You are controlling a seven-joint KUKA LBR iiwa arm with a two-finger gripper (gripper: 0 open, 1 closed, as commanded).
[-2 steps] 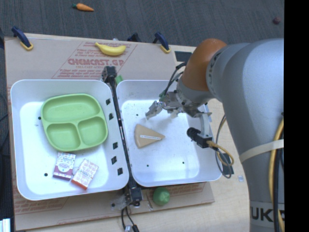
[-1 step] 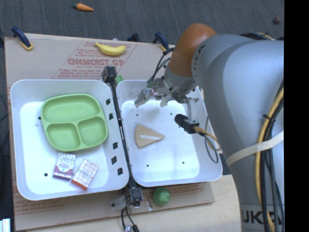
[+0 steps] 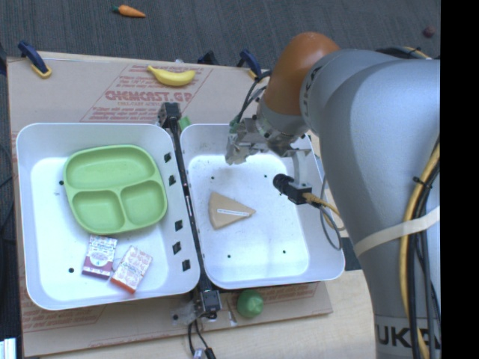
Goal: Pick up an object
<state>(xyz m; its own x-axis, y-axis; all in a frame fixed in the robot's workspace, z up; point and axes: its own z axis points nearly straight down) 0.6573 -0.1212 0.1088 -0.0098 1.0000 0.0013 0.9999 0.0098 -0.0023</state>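
The arm is reaching in from the right and holding the hand (image 3: 238, 149) over the far edge of the right bin (image 3: 258, 271), near the divider. Whether the hand is spread or pressed together cannot be told from this angle; nothing is showing in its grasp. The likeliest target, a tan wedge (image 3: 229, 211), is lying flat on the right bin's floor, near the hand but apart from it, toward the camera. The left bin (image 3: 30, 200) is holding a green divided tray (image 3: 114, 187) and two small packets (image 3: 117, 263) near its front. A banana (image 3: 171, 74) is resting on the counter beyond the bins, a green ball (image 3: 250, 303) in front. Judgement: the pick is not yet made
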